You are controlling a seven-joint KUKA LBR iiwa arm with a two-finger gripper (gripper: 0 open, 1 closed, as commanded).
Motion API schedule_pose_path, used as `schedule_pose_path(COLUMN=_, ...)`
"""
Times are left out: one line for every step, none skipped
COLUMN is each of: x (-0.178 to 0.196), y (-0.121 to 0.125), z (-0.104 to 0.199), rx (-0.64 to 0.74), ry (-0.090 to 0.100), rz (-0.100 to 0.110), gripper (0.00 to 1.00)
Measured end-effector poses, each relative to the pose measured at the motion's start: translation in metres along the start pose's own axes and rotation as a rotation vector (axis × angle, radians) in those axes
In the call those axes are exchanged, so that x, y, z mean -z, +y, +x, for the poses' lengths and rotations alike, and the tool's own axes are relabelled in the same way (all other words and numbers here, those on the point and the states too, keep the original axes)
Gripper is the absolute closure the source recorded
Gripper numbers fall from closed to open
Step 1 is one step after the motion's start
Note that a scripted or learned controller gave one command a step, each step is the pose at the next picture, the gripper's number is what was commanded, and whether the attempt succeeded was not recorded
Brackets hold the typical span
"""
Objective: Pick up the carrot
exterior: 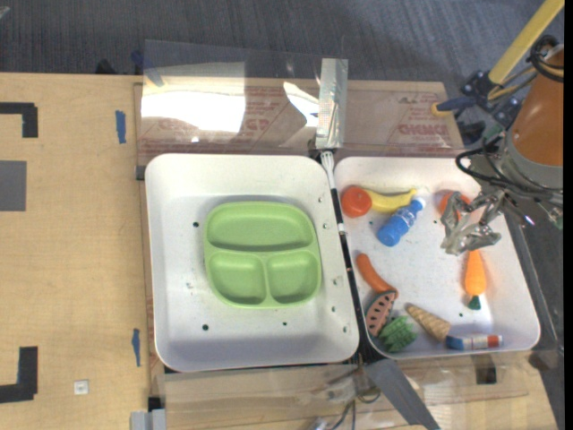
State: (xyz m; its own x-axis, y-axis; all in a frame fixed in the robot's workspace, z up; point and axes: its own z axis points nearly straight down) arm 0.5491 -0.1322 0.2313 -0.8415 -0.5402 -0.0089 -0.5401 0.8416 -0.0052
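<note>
Orange tapered carrot [474,275] with green top lies lengthwise, tip toward 12 o'clock, leaves toward 6; metal two-finger gripper [467,236] hovers at its 11 o'clock, finger state indiscernible.

Claw [469,231] low, arm from right

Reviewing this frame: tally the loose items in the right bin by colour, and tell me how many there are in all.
Orange or orange-red: 3, the carrot, a round fruit, a sausage
Yellow: 1, a banana
Blue: 1, a bottle
Green: 1, a leafy vegetable
Red with a green rind: 1, a watermelon slice
Tan: 1, a cone
Multicoloured: 1, a marker
Total: 9
</note>
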Motion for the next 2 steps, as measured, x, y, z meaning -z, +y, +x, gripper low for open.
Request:
schedule_pose_path(x=-0.028, y=0.019, z=0.047, rx=0.218, ry=0.006, rz=-0.006, gripper=1.0)
schedule_pose_path(x=0.074, y=-0.016, z=0.037, rx=0.38, ry=0.0, rz=0.003, gripper=1.0)
